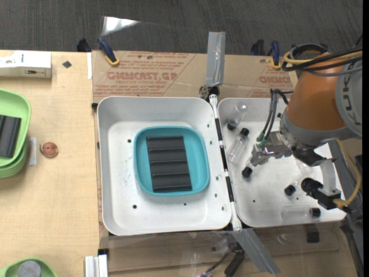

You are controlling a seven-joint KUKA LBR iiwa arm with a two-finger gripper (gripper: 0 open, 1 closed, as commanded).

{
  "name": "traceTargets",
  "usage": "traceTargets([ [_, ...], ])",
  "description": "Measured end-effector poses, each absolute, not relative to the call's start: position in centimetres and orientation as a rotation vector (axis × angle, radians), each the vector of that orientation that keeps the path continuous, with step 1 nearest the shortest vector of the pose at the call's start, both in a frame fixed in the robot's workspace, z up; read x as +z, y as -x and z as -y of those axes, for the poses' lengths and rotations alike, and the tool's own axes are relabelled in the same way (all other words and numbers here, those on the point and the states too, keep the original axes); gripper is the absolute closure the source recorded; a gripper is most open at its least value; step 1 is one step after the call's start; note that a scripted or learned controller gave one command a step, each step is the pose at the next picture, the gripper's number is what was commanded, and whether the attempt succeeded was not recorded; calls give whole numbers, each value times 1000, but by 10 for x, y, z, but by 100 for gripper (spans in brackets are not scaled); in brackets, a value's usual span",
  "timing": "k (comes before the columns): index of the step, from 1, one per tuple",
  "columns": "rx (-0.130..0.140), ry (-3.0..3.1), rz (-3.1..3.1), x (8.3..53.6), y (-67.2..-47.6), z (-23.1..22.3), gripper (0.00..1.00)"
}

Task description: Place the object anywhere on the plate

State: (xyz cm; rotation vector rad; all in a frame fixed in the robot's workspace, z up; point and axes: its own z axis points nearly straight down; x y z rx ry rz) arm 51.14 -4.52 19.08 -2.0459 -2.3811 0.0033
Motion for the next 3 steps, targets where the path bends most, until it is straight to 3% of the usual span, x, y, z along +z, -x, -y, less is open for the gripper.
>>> traceTargets([
  [1,4,2053,2375,199,-512,47,100],
  [2,7,1952,2456,206,-487,-20,100],
  [3,6,1953,2456,206,-487,-20,0],
])
